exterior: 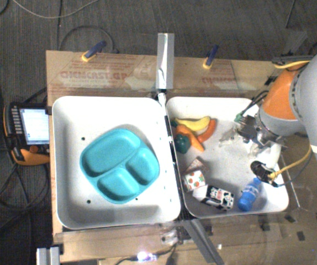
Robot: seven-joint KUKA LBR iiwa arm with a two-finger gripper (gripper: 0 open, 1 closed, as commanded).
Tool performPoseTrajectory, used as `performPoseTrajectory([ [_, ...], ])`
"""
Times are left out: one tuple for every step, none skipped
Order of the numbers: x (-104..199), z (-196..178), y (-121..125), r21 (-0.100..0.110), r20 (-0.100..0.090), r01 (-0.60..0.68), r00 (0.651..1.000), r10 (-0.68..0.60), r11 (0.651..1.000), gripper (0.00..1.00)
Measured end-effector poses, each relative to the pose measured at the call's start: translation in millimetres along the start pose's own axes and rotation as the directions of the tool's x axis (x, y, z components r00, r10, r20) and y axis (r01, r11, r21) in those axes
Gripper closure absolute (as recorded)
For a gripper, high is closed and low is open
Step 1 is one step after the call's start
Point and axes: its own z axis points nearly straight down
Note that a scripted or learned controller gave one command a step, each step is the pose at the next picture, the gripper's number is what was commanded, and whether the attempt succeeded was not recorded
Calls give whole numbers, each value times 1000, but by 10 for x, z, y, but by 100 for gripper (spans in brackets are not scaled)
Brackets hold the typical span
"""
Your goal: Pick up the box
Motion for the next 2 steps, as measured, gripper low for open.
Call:
performPoseTrajectory([
  [7,-78,-8,4,1,2,1000,-2,1000,100],
  [5,-78,-8,4,2,2,1000,-2,1000,0],
])
